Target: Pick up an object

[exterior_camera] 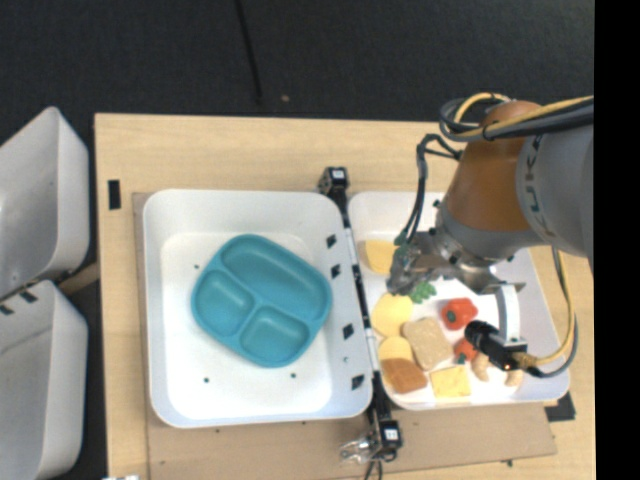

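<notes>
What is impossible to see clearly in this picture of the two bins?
- Gripper: the wrist covers it in the camera view, so its state is unclear.
- Green item: half hidden under the gripper, identity uncertain.
- Right bin: the arm hides its upper part.

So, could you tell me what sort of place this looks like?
Probably a robot grasping test bench: two white bins on a wooden bench, toy food pieces and a blue divided plate.
</notes>
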Robot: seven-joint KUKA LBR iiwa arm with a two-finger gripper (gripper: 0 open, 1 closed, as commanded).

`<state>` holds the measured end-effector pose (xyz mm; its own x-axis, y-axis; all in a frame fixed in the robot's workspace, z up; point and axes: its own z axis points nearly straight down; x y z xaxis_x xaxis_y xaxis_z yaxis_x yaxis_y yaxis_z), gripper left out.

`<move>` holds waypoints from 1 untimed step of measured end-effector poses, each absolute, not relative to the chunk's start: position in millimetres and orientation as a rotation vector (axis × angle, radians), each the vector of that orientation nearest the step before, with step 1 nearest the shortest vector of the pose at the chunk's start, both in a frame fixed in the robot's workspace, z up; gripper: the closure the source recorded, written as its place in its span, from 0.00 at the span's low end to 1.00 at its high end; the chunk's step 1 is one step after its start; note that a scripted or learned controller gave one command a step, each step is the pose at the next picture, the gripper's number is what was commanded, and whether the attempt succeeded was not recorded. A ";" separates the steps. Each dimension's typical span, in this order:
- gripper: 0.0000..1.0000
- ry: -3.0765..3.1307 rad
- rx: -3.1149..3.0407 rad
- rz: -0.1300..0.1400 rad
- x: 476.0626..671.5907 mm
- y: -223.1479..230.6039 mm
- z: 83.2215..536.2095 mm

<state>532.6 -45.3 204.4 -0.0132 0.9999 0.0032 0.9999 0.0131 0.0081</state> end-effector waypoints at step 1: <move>1.00 2.228 2.208 0.014 490.0 7.8 299.0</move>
<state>490.0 7.8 299.0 -0.0092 1.0000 0.0030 0.9999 0.0092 0.0097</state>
